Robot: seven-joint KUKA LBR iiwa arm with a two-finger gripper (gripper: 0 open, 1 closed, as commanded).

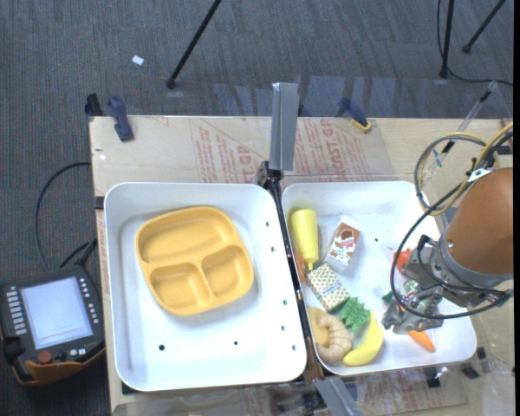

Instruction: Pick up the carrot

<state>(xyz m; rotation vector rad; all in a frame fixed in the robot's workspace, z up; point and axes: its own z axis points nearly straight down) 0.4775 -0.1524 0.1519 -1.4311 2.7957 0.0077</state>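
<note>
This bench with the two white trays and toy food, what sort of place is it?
Probably a robotics lab: a robot arm reaches over bins, a handheld control pendant lies on the carpet, and stand legs rise behind.

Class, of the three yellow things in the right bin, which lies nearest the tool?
The banana, curved along the bin's near edge just left of the tool; the yellow cylinder and checkered box lie farther off.

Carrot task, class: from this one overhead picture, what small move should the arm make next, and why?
Probably a short straight descent onto the carrot. The gripper sits right over it in the right bin, with only the orange tip poking out below the wrist. The banana lies close by to the left, so sideways travel risks nudging it.
</note>
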